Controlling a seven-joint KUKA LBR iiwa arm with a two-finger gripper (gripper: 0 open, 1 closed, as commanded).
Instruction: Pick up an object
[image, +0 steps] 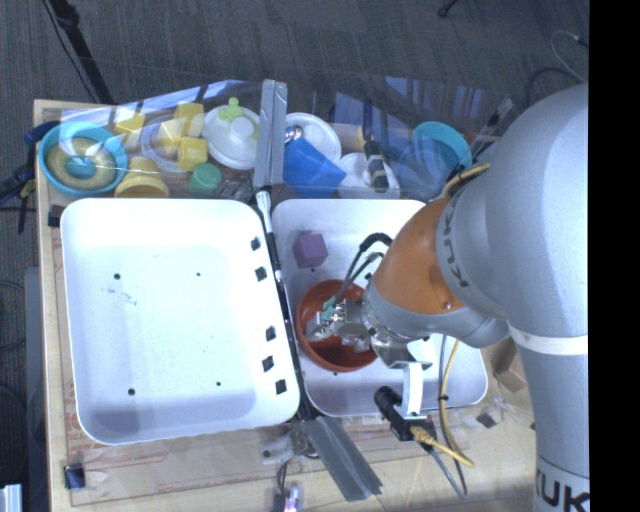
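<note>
A red-brown bowl (318, 335) sits in the right bin (340, 400), near its left wall. My gripper (333, 321) is down inside the bowl, its metal end over the bowl's middle. A small purple block (310, 248) lies in the same bin, further back and apart from the bowl. The grey arm with its orange band (425, 265) covers most of the right bin's right half.
The left bin (150, 330) lies beside the right one. Behind both bins stands a clear box with several yellow, blue, green and white toys (200, 140). A black and yellow cable (420, 430) hangs by the right bin's front edge.
</note>
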